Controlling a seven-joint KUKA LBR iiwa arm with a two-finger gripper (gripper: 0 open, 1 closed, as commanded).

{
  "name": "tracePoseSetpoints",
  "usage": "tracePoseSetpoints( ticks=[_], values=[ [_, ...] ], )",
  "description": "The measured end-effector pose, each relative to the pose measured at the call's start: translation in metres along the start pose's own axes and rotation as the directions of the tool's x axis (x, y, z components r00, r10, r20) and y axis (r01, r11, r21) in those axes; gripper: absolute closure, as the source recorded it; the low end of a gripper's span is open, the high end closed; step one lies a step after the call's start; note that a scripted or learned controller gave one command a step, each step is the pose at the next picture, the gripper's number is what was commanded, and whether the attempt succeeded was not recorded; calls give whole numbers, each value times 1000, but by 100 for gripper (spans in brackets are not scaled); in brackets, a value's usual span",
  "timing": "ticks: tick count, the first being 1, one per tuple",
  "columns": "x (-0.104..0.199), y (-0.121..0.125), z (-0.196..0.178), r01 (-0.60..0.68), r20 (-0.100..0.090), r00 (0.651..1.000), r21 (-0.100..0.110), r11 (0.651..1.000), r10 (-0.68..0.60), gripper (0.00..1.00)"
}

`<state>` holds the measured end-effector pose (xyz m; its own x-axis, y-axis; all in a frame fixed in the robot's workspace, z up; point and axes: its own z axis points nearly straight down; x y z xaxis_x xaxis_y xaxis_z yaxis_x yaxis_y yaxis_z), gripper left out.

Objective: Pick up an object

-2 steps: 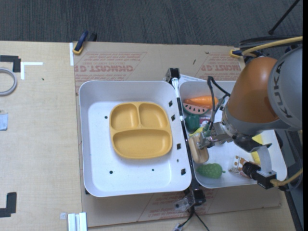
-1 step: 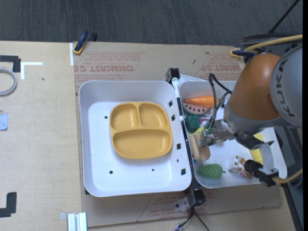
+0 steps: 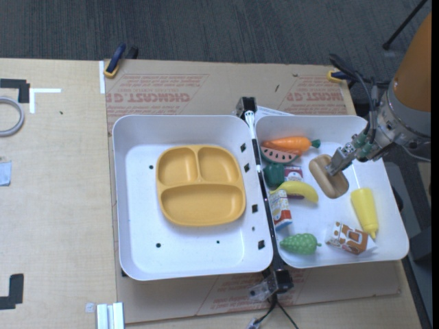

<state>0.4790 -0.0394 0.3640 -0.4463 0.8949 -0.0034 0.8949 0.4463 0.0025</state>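
Note:
The right bin (image 3: 387, 184) holds several toy foods. Among them are a carrot (image 3: 288, 143), a watermelon slice (image 3: 281, 155), a banana (image 3: 302, 191), green grapes (image 3: 300, 242), a yellow bottle (image 3: 365, 210) and a brown bread-like piece (image 3: 326, 177). My gripper (image 3: 341, 162) reaches in from the right and hangs low over the upper right part of the brown piece, at or just above its surface. Nothing is visibly lifted.
A yellow divided plate (image 3: 201, 184) lies in the left bin (image 3: 130, 204). A small can (image 3: 280, 208) and a dark green toy (image 3: 274, 175) sit by the wall between the bins. An orange-and-white packet (image 3: 348, 238) lies at the right bin's front.

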Motion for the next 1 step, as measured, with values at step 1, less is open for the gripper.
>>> tracePoseSetpoints(
  ticks=[1],
  values=[
    [42, 24, 60, 313, -2, 950, 0, 950, -313, 100]
  ],
)
